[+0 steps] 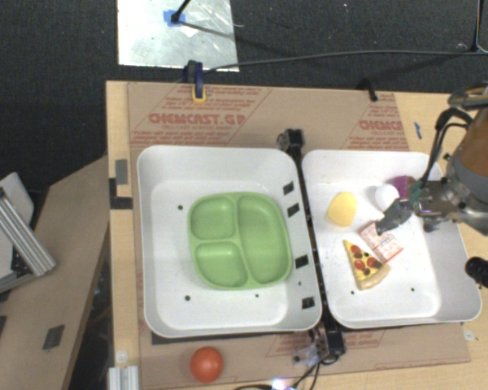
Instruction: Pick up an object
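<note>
While an orange ball (pixel 206 363) sits on the table (pixel 252 104) at its front edge, the left bin (pixel 159 242) behind it holds a green divided plate (pixel 239 240). Nearest in the right bin (pixel 447 299) lies a toy pizza slice (pixel 364 265), with a small red-and-white packet (pixel 381 244) touching it. The gripper (pixel 388 221) hangs over that packet; I cannot tell whether it pinches anything. Farther back lie a yellow lemon (pixel 342 208), a white ball (pixel 385 196) and a purple piece (pixel 402 185). Beyond the table, a shiny sheet (pixel 176 23) lies on dark carpet (pixel 41 71).
</note>
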